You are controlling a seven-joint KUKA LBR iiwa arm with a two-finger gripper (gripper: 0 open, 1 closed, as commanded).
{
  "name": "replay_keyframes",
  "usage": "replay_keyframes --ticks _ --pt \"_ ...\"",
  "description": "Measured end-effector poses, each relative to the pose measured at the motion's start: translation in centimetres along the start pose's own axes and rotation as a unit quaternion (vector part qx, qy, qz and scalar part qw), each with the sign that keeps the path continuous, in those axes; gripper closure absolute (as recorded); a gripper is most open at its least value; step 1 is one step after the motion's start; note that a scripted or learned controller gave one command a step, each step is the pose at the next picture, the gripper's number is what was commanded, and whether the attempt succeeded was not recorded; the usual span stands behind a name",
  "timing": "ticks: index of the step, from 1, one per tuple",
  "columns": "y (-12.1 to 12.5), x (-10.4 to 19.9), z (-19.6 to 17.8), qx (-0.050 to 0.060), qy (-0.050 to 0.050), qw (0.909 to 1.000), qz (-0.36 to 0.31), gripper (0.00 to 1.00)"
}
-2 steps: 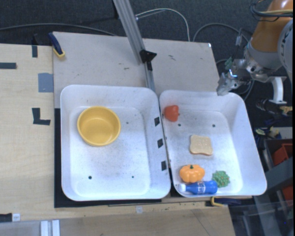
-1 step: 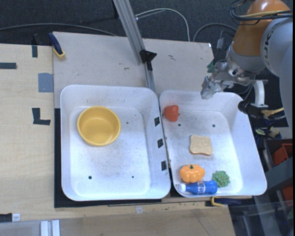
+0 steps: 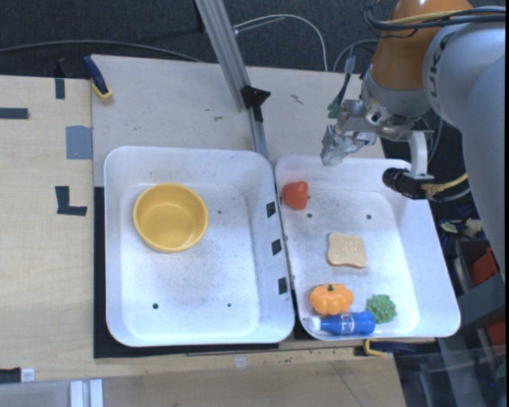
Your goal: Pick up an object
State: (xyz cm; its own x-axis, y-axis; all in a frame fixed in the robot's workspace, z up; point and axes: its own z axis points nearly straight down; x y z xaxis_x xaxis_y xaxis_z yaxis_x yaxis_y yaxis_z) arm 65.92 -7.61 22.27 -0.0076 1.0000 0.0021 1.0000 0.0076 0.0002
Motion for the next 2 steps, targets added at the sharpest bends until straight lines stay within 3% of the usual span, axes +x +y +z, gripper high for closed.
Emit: replay_keyframes --ticks 2 --pt "0.3 10.5 -1.4 0.000 0.000 1.0000 0.000 1.00"
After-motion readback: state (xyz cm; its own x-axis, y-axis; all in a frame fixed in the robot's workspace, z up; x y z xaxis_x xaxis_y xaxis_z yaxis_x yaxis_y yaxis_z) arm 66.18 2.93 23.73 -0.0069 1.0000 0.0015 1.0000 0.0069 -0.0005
